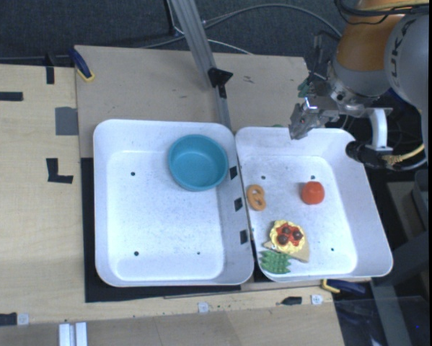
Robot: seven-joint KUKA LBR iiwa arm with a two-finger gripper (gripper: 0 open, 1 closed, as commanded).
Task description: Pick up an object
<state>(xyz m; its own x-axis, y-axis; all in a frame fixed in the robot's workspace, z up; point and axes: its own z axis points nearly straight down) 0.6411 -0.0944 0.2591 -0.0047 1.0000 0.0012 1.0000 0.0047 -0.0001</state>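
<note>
Four small objects lie in the right bin (360, 193), and any of them could serve for the pick. I count one red tomato-like ball (312, 192), one brown pretzel (256, 197), one yellow pizza slice (288, 238) with dark red toppings, and one green leafy piece (275, 262). The red ball is round and glossy, sitting alone toward the middle of the bin, well apart from the rest. The pretzel lies close to the bin's left wall. The pizza slice rests nearer the front edge, and the green piece is touching or just beside its lower left corner, right at the front rim.

From my seat I see the gripper (300, 127) hanging over the far rim of the right bin, well apart from all four objects and with nothing between its fingers that I can make out. The view is too dark and blurred there, so I cannot tell how wide it stands.

Next door, the left bin (129, 215) carries one blue bowl (197, 162), upright, in its far right corner. The two white bins sit side by side on a black mat (88, 222) on the tan worktop (28, 193). One grey pole (194, 27) slants down from the top of the view to the junction of the bins.
</note>
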